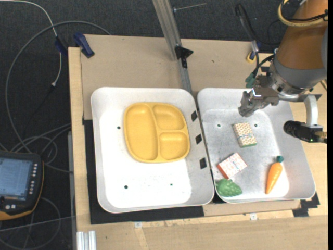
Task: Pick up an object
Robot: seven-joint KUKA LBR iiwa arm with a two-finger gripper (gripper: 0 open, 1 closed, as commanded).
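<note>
Left bin [104, 155] carries a yellow divided tray [156, 131]; right bin [208, 105] holds a green toy [229, 187], a red-and-white packet [232, 165], a patterned box [244, 134] and a carrot [274, 175]. My pincer [248, 107] hangs over the right bin's far end with nothing in it, spread not readable. Best to drop straight onto the box just beside me, straddling its short sides. Bench is bare board, cables lie on dark floor.

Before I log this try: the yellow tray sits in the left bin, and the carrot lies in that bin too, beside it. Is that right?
Not quite. The yellow tray does sit in the left bin, but the carrot lies in the right bin, near its lower right corner. The camera view shows it.
</note>
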